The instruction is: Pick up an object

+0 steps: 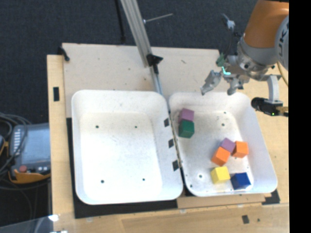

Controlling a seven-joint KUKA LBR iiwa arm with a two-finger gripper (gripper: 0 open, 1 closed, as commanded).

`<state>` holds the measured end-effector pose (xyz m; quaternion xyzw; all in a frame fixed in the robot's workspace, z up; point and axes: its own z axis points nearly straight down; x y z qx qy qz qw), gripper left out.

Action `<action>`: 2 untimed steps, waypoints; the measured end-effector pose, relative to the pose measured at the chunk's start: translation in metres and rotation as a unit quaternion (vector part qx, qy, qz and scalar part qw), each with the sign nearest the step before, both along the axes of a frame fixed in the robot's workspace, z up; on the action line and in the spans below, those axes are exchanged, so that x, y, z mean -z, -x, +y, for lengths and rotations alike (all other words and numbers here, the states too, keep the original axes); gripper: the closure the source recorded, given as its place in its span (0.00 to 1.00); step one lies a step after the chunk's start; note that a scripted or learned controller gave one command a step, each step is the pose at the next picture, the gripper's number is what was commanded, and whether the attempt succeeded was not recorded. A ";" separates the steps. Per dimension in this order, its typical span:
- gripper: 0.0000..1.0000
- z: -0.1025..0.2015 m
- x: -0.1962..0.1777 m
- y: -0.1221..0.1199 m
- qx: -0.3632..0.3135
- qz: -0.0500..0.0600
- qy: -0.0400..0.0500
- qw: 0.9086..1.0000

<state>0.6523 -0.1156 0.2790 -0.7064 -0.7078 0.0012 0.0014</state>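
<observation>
The right bin (257,130) holds several small cubes. A purple cube (186,114) and a green cube (186,128) sit together near its left wall. Further right lie a second purple cube (227,144), two orange cubes (221,155) (240,149), a yellow cube (219,174) and a blue cube (240,180). My gripper (222,85) hangs above the far edge of the right bin, open, with nothing between its fingers. It is well apart from all the cubes.
The left bin (121,147) lies beside the right one. A slanted metal rail (138,30) runs from the top down to the gap between the bins. A grey device (31,149) with cables sits at the far left.
</observation>
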 end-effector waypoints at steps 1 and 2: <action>0.00 0.000 -0.003 -0.001 -0.001 -0.002 0.001 1.000; 0.00 0.001 0.061 0.001 0.001 0.001 0.001 1.000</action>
